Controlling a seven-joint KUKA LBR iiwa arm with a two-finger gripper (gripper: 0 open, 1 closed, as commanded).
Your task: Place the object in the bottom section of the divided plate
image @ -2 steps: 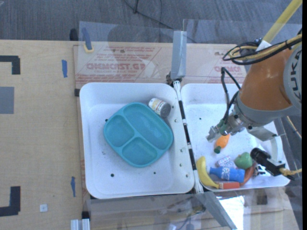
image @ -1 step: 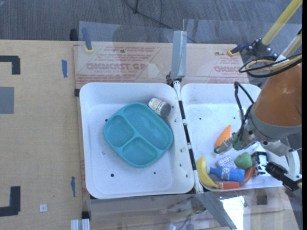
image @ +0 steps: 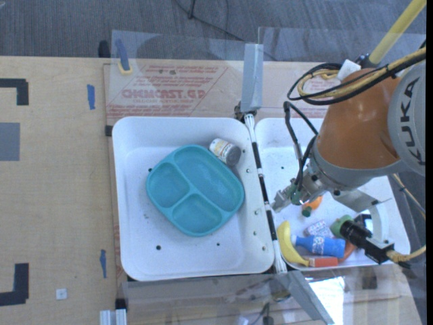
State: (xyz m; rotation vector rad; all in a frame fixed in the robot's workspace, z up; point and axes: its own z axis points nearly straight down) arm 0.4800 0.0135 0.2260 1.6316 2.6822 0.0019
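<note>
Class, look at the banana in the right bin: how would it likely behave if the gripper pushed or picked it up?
The banana is curved, so a push would probably pivot it rather than roll it. It looks smooth, so it might slip in a pinch. It lies against the bin wall beside other items, likely hampering a clean grasp.

We see bright, even overhead light; the white bins (image: 196, 263) glare slightly, the plate (image: 195, 189) casts soft shadows, and the arm (image: 358, 127) looks slightly blurred.

Robotics lab: taped wooden bench (image: 54, 202), two white bins (image: 128, 202), loose cables (image: 196, 5).
</note>
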